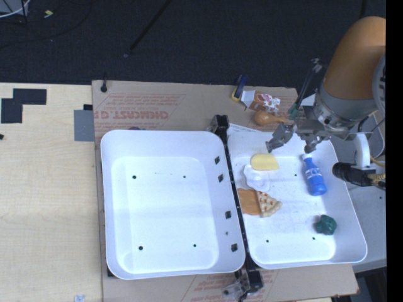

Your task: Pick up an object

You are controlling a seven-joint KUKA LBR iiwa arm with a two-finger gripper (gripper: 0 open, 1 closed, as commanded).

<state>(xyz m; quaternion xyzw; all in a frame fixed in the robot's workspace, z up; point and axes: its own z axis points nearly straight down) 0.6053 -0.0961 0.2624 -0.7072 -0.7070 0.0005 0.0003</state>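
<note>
Since my pincer [293, 141] is hovering spread and empty, I'm eyeing the bottle [313, 175] lying just below-right, lengthwise toward me.

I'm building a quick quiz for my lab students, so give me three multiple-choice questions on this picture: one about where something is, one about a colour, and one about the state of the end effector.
1. Where does the blue plastic bottle lie?
A. left white bin
B. right white bin
C. on the cardboard

2. What colour is the small lumpy object near the right bin's front corner?
A. dark green
B. red
C. white

3. What is the end effector doing?
A. clamped on the bottle
B. open, above the right bin's far edge, gripping nothing
C. reaching into the left bin

Answers:
1 B, it rests on the right bin's floor.
2 A, it looks dark green.
3 B, its fingers stand apart with nothing between.
</note>
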